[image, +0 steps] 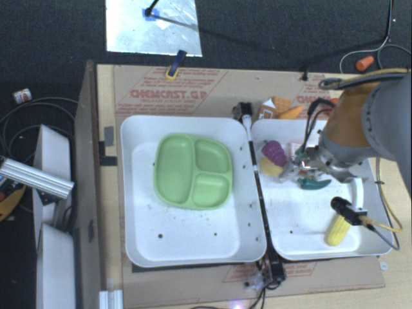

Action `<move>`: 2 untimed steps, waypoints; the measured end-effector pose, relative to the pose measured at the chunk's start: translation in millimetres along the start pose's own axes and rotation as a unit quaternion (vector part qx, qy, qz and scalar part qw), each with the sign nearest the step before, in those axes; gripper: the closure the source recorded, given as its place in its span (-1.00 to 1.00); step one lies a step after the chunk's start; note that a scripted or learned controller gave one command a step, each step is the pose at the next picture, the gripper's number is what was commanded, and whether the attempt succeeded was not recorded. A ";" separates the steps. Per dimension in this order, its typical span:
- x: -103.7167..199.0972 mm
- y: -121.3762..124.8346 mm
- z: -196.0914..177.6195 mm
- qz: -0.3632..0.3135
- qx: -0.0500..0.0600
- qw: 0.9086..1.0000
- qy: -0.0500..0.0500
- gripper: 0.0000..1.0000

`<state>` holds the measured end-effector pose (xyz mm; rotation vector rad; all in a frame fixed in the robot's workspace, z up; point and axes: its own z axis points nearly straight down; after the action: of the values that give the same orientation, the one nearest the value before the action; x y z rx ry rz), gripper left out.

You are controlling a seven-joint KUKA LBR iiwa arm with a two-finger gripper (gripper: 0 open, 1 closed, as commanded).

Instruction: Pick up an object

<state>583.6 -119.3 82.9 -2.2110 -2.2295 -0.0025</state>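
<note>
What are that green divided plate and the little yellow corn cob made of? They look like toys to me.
The pale green three-compartment plate looks like moulded plastic: one even colour, rounded ridges, a soft sheen. The yellow corn cob in the right white bin also seems to be plastic or rubber, uniformly coloured, though too small to be sure.

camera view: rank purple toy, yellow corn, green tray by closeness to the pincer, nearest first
Pincer sits low in the right bin.
1. Purple toy: same bin, just to the pincer's image-left.
2. Yellow corn: right bin's near corner, further toward the bottom of the view.
3. Green tray: in the left bin, across the divider.
</note>
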 end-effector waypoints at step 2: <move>-1.9 -6.6 -12.0 0.003 -0.001 1.000 -0.001 1.00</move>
<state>577.0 -121.3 94.9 -2.2197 -2.2256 -0.0029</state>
